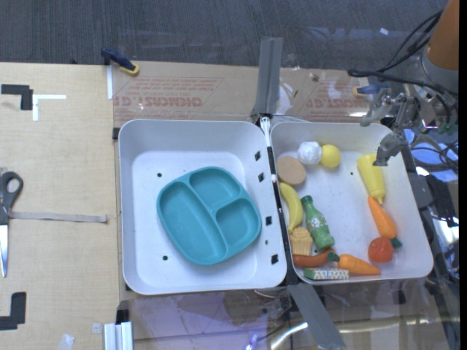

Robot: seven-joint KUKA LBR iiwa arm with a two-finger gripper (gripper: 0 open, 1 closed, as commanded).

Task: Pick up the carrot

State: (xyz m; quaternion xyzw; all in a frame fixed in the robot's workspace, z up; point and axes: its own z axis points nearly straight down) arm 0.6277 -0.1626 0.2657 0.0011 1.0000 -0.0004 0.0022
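two white bins sit side by side on the desk [58, 195]. the left bin [131, 217] holds a teal divided plate [209, 215]. the right bin [416, 224] holds the toy food: a carrot [382, 217] lies near its right wall, pointing up and down the view, just below a yellow corn cob [372, 178] and just above a tomato [380, 249]. a second carrot [359, 265] lies flat along the bin's near edge, beside a red pepper [312, 259]. a banana [292, 204], a green bottle [317, 223], a round tan bun [291, 170], a white ball [309, 152] and a lemon [330, 156] fill the left and far parts of that bin. the gripper [385, 152] hangs over the bin's far right corner, above the corn cob and well apart from both carrots. whether the fingers are spread or closed i cannot tell; nothing shows between them. scissors [7, 195] lie at the desk's left edge.
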